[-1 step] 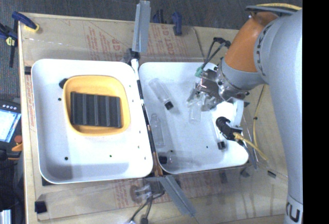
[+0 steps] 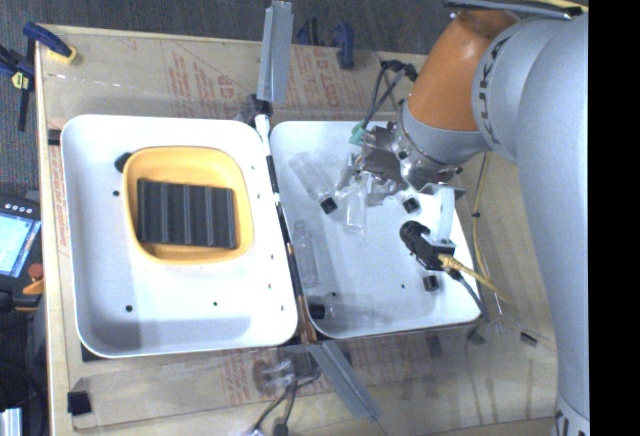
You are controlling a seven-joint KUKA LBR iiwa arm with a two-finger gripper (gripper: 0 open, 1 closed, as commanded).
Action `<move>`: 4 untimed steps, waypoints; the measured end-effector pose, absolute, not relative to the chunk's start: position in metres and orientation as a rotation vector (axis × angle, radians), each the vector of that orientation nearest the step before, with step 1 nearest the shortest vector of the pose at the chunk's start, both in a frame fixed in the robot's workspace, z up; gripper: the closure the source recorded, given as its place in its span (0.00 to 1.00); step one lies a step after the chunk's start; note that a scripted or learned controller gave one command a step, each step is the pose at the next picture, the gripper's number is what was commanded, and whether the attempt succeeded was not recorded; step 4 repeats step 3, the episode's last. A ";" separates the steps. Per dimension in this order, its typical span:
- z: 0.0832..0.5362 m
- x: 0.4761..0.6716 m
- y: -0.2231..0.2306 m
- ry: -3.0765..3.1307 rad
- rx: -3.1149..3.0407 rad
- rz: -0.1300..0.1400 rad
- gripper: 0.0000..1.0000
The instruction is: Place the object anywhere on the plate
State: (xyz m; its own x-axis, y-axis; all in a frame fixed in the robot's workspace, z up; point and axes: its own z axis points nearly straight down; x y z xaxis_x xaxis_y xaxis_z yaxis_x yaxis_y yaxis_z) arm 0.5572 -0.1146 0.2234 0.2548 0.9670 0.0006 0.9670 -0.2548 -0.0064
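Observation:
A yellow plate [image 2: 150,167] lies in the left bin [image 2: 90,304]. On the plate rests a dark grey ribbed block [image 2: 188,214], lying flat near its middle. My gripper [image 2: 342,206] hangs over the right bin [image 2: 380,309], in its upper middle part, well to the right of the plate. Its clear fingers [image 2: 328,201] with dark tips stand apart, with nothing between them. The gripper is open.
The grey arm with its orange band [image 2: 455,74] covers the right bin's far right corner. A black fitting [image 2: 417,237] with a yellow cable [image 2: 475,277] hangs below the wrist. A raised divider [image 2: 283,224] separates the bins. Blue clamps [image 2: 47,40] sit at the bench's back edge.

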 end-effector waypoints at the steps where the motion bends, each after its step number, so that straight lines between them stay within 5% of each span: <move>1: 0.220 0.573 -0.061 -2.196 -2.238 0.005 1.00; 2: 0.206 0.607 -0.010 -2.293 -2.144 0.003 1.00; 3: 0.206 0.607 -0.010 -2.293 -2.144 0.003 0.00; 4: 0.206 0.607 -0.010 -2.293 -2.144 0.003 0.00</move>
